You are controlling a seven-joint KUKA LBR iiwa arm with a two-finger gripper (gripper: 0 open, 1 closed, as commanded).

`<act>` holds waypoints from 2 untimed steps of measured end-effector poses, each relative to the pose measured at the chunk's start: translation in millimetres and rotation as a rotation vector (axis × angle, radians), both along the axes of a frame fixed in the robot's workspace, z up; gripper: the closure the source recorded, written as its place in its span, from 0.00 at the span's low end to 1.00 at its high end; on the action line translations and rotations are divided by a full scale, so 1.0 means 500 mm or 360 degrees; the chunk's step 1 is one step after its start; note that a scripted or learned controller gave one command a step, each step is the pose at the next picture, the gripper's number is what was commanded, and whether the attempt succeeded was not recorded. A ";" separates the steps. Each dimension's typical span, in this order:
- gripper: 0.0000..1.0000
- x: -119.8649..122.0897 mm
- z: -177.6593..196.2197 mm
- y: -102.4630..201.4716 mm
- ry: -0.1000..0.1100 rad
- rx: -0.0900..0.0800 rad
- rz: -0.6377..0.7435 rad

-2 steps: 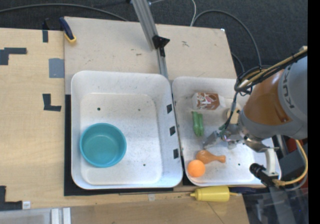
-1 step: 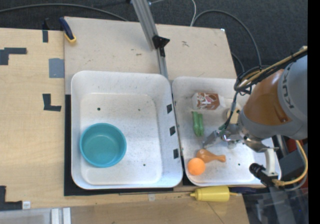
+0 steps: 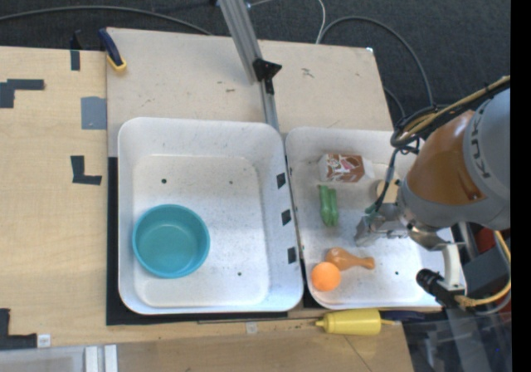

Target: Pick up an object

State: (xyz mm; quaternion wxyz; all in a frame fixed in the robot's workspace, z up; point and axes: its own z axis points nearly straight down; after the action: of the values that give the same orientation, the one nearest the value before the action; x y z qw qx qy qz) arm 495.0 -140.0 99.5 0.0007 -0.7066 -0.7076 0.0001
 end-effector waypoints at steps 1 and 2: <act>1.00 0.020 0.100 -0.008 -0.0006 -0.0003 0.0000; 1.00 0.014 0.213 0.010 -0.0007 -0.0003 0.0002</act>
State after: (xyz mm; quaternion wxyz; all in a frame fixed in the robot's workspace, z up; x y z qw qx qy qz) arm 502.2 -134.8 206.0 -0.0015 -0.7062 -0.7080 -0.0009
